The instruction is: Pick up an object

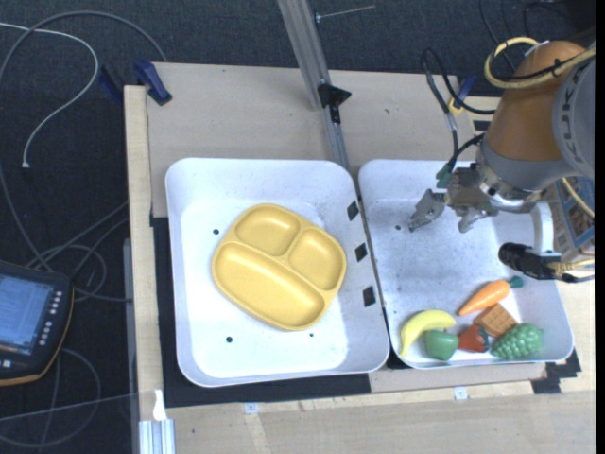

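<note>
My gripper (442, 221) hangs over the upper middle of the right bin (416, 282), open, with nothing between its fingers. The toy foods lie in a cluster at that bin's near edge, well below the gripper. They are a yellow banana (422, 324), a green fruit (440, 344), a small red piece (473, 340), an orange carrot (485, 297), a brown waffle-like square (497, 320) and a green bunch of grapes (519, 341).
The left bin (189, 253) holds a yellow divided plate (278, 266). A metal pole (304, 26) rises slantwise behind the bins. Cables and a tablet (28, 315) lie on the floor to the left of the bench.
</note>
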`<state>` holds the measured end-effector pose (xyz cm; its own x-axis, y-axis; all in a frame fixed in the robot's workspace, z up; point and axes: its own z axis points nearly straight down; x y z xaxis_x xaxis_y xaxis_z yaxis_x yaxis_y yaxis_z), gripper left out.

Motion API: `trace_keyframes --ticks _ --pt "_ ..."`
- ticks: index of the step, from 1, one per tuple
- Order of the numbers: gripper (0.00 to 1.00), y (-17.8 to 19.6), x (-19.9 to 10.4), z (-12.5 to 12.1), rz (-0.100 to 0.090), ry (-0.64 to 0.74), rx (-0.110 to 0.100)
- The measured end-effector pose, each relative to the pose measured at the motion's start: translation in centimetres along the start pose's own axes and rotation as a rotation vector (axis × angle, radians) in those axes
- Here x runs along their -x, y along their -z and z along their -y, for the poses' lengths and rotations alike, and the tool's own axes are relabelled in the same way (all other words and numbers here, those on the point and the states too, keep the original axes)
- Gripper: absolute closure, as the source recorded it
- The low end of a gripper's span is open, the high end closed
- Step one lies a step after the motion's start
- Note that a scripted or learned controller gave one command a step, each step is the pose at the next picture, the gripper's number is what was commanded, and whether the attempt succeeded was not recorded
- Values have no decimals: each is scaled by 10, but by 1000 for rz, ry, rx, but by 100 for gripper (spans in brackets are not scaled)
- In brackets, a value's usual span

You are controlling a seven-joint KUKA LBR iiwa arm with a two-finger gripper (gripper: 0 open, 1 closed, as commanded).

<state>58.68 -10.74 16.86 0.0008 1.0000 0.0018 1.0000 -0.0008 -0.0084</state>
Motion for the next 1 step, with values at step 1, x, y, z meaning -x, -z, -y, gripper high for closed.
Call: trace_keyframes --ticks 1 --pt "0 -43 3 0 0 1 0"
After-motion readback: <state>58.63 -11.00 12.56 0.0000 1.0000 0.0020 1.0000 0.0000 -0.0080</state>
